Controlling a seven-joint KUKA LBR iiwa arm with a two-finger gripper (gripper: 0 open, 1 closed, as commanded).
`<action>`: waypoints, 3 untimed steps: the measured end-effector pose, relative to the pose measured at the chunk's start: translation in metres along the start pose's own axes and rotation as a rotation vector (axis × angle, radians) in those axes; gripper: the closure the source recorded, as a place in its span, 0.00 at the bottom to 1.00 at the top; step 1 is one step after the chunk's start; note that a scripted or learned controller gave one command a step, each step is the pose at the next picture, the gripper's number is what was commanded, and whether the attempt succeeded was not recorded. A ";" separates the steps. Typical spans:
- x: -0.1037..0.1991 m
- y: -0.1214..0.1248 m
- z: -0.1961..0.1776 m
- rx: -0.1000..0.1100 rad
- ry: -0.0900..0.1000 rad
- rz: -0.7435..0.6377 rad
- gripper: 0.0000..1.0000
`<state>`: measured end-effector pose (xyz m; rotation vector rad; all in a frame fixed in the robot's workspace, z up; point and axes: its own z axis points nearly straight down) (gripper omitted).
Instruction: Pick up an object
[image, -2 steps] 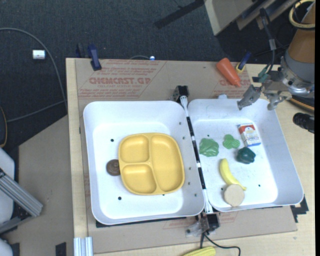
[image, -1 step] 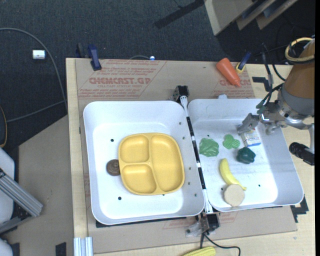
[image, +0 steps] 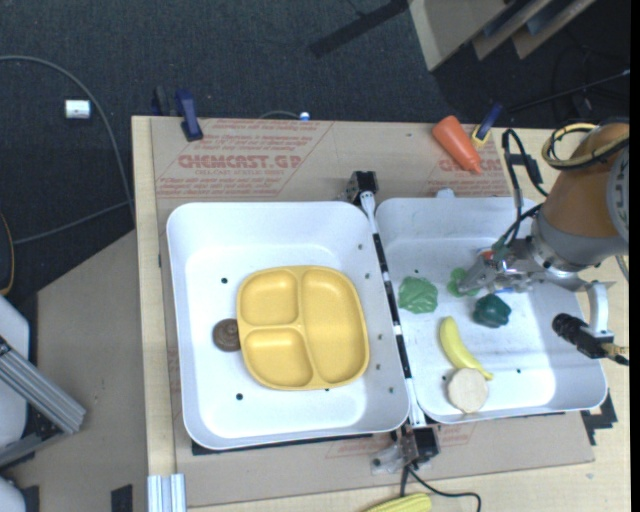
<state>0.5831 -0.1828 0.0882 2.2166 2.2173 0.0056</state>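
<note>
Bench carries two shallow white bins side by side, so things can be picked from either. Left bin holds a yellow divided plate, lying flat near the middle, with a small brown round thing tucked at its left edge, partly under it. Right bin holds the pickable clutter: a banana lying lengthwise, touching a pale round thing at its lower end, a light green leafy lump near the divider, a dark green lump further right. Arm reaches in from the right, wrist low over the right bin; gripper sits just above the dark green lump and beside a bright green bit. Whether the gripper is wide, narrow or holding something cannot be told from this angle. Likely target is the dark green lump or the bright green bit, judging by the tip position. An orange carrot lies outside the bins on the bench top, near the far edge.
</note>
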 end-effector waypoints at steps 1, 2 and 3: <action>0.021 -0.038 0.003 0.009 0.003 0.001 0.00; 0.021 -0.037 -0.007 0.006 0.003 0.001 1.00; 0.114 -0.039 -0.098 0.005 0.003 -0.003 1.00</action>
